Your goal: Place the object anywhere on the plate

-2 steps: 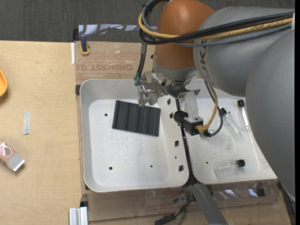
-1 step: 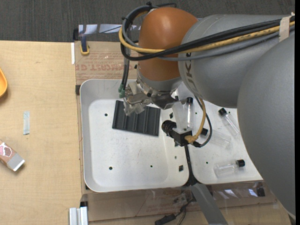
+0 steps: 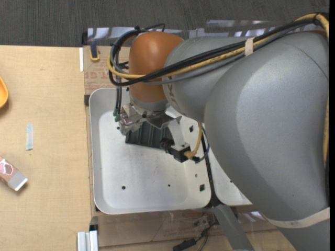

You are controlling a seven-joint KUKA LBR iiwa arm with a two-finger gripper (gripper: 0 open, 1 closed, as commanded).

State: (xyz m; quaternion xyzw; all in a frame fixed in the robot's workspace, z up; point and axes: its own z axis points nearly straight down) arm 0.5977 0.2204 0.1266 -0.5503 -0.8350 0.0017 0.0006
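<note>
The arm [image 3: 251, 88] covers the upper half of the left bin [image 3: 104, 192]. The gripper [image 3: 144, 135] sits low near the bin's far edge; its state cannot be told. No object or plate can be identified. Advice: lift clear and confirm the grasp first. No legible writing.

Plate: an orange curved rim [image 3: 2, 93] at the picture's 9 o'clock edge, on the tan bench, mostly cut off.
Object: cannot tell which thing it is.
Near the plate: a small red and white thing [image 3: 11, 174] lies flat at the plate's 6 o'clock, apart from it.
</note>
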